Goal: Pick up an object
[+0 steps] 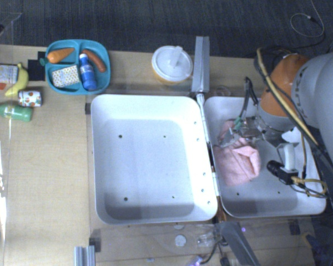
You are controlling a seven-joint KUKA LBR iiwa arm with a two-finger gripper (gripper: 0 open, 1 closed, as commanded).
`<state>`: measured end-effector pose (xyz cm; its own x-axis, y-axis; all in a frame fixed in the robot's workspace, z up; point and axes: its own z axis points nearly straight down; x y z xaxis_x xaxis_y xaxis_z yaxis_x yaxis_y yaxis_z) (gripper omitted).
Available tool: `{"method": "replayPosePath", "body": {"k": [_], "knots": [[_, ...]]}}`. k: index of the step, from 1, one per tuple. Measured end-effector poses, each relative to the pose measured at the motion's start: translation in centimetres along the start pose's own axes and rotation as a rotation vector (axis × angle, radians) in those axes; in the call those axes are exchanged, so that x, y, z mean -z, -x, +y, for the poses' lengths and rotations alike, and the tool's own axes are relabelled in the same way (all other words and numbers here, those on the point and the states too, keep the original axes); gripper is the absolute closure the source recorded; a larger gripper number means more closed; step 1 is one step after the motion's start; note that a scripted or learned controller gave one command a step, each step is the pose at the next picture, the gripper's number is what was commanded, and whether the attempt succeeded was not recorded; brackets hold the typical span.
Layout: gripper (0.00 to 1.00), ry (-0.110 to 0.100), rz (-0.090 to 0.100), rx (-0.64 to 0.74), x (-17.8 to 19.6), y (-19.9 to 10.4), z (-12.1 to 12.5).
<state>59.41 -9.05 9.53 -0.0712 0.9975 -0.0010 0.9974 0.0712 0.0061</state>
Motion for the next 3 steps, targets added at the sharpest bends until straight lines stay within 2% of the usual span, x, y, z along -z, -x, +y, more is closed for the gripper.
{"method": "replayPosePath", "body": {"k": [1,2,3], "knots": [[0.0,0.007,-0.002,0.14,-0.5,0.0,3.2],[1.0,0.014,-0.002,0.146,0.7,-0.2,3.5],[1.0,0.0,0.0,0.4,9.0,-4.7,6.9]]}}
